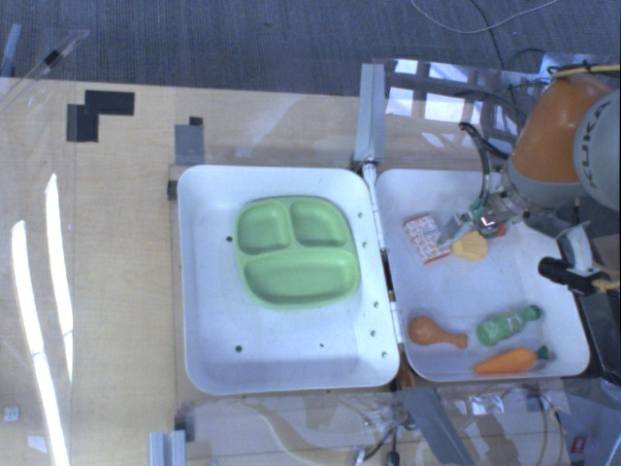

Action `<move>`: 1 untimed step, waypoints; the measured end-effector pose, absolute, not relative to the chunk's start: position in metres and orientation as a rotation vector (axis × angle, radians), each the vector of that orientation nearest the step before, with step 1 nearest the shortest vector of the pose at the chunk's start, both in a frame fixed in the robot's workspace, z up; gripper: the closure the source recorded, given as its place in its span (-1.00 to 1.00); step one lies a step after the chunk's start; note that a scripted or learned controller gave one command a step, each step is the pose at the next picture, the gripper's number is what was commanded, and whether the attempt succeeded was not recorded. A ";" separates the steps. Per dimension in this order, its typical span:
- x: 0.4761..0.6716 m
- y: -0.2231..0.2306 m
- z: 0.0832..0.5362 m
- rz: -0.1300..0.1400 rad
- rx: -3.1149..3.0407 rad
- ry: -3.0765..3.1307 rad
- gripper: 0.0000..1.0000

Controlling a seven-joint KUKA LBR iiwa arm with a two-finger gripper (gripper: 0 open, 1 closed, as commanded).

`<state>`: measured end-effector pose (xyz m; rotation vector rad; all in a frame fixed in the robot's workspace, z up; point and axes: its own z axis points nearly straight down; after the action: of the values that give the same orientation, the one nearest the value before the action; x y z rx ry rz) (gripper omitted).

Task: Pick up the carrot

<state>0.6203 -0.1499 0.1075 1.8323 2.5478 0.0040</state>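
**Carrot not yet picked up**

Nearest the camera, the carrot [506,361] lies along the front edge of the right bin [485,289], orange with a green stub at its right end, flat on the bin floor and free of any grasp. Just behind it rests a green bottle [506,325], on its side and close to the carrot but, as far as can be told, not touching. To their left sits a tan drumstick [435,333], a little apart from both.

Further back in the same bin, a red-and-white card [424,237] and a yellow chip [471,248] lie near each other. The gripper [480,221] hangs over this far part of the bin, beside the chip and well apart from the carrot. Whether its fingers are spread or closed cannot be told from this angle; nothing can be seen caught in them.

In the left bin [209,357] lies a green tray [294,252] with three compartments.

Judging by this, the task is at its start: the approach to the carrot, the grasp and the lift all remain.
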 end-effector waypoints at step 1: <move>0.623 -0.149 0.117 0.010 1.827 2.547 1.00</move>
<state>0.6229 -0.1489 0.1174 1.8274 2.5469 0.0096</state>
